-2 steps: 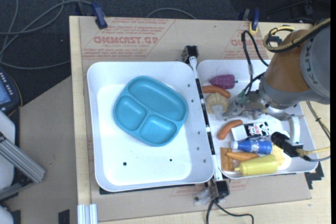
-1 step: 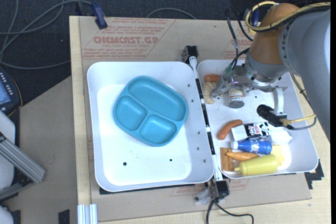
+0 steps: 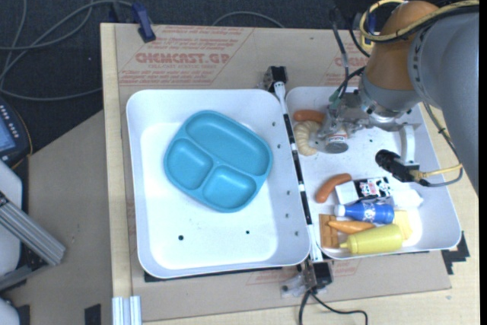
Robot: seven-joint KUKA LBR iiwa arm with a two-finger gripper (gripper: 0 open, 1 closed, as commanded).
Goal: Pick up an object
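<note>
1. In the right bin (image 3: 434, 228), the loose objects lie in two clusters: a pale banana-like piece (image 3: 306, 138) and a small orange-brown piece (image 3: 308, 116) near the far left corner, and a larger group toward the near side.
2. That near group holds an orange sausage (image 3: 333, 187), a black-and-white carton (image 3: 372, 187), a blue bottle (image 3: 370, 212), a carrot (image 3: 351, 226) and a yellow bottle (image 3: 376, 241), packed close together.
3. The gripper (image 3: 336, 135) sits low over the far part of this bin, just right of the banana-like piece; nothing is visibly between its fingers.
4. The arm (image 3: 396, 61) enters from the right, orange band above the wrist.
5. The left bin (image 3: 144, 164) holds a blue divided plate (image 3: 218, 160).
</note>
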